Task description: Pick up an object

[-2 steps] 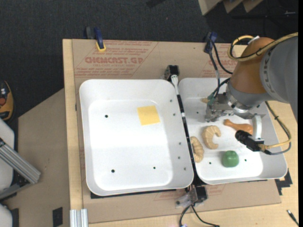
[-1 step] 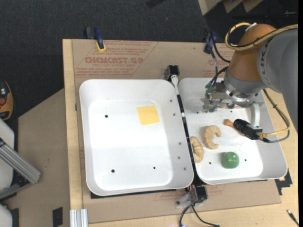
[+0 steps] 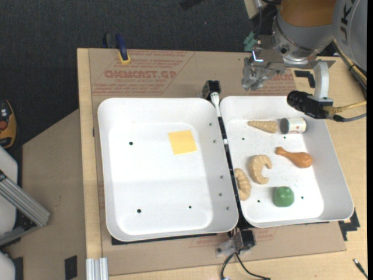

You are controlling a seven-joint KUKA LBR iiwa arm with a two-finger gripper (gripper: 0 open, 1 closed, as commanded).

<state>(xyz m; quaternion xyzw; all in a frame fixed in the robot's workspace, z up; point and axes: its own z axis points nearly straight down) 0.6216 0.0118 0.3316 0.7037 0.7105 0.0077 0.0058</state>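
Camera view: I am hovering my fingers (image 3: 256,79), whose opening I cannot tell, beyond the right bin (image 3: 335,174), nothing picked yet.

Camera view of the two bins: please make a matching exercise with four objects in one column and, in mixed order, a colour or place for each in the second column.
Things:
1. square slice
2. round ball
3. drumstick
4. gripper

Descriptions:
A. green, near the front of the right bin
B. above the bench, just beyond the right bin's far edge
C. yellow, alone in the left bin
D. orange-brown, in the right bin, further back than the ball

Pairs: 1-C, 2-A, 3-D, 4-B
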